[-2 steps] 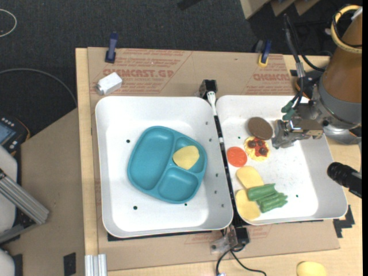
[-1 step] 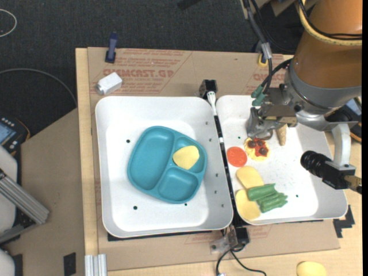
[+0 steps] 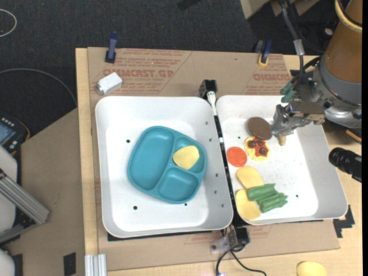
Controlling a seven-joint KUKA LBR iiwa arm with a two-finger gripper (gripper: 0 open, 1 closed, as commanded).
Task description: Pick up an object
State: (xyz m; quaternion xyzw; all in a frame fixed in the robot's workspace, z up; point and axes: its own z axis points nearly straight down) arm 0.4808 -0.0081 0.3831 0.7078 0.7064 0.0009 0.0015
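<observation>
One blue tray (image 3: pixel 150 167); two white bins (image 3: pixel 115 211).

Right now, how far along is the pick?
Done: a yellow piece already lies in the teal tray in the left bin. In hand: nothing visibly held; the gripper hangs over the right bin, beside the brown patty. Left: grasp and lift; the patty, red slice, green beans and other pieces all lie in that bin.
</observation>
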